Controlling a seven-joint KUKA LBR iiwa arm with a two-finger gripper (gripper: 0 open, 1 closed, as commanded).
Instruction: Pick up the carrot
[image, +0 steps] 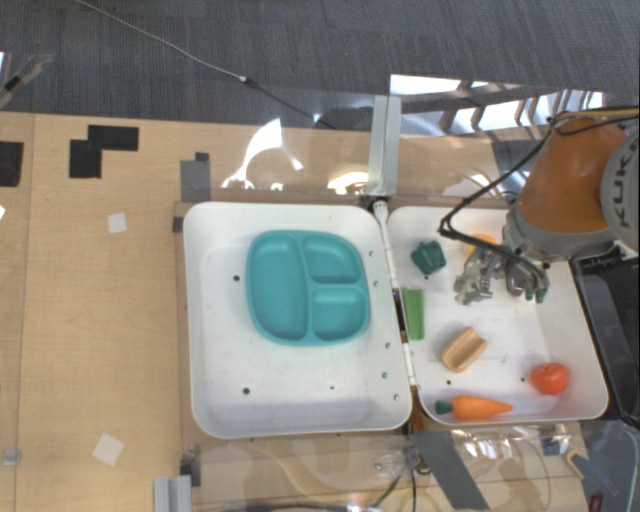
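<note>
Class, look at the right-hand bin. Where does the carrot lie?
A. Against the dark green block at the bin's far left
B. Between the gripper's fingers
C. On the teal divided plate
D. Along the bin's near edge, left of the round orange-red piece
D: the carrot lies flat along the near edge of the right bin, left of the round orange-red piece, well apart from the gripper farther back.
</note>
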